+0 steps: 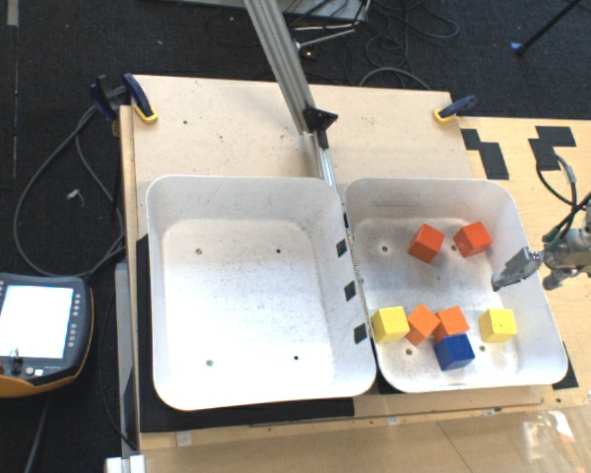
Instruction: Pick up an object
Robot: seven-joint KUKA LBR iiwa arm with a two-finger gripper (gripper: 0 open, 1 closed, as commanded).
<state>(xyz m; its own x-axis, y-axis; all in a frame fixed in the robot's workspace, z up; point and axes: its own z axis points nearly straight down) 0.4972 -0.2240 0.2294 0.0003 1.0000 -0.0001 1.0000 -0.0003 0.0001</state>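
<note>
At the right bin's right rim: gripper [515,269] poised over the wall, nothing visibly grasped.

Over that rim, small grey and metallic, pointing left into the right bin [492,197]; finger spread too small and blurred to tell, clenched or released not discernible; no block seen between the tips. Nearest on the floor, a yellow cube [498,324] just below, and two orange cubes [472,237] [426,242] side by side up and to the left. Along the front wall, a tight cluster: yellow block [390,323], two orange blocks [423,322] [453,319], blue block [454,351] touching the orange above. All plain, matte, square-edged; no readable writing. Further left, the shallow speckled left bin [167,264], rounded corners. Beyond the bench's left edge, an orange-trimmed handheld pendant [34,335] with a pale screen, text illegible.
</note>
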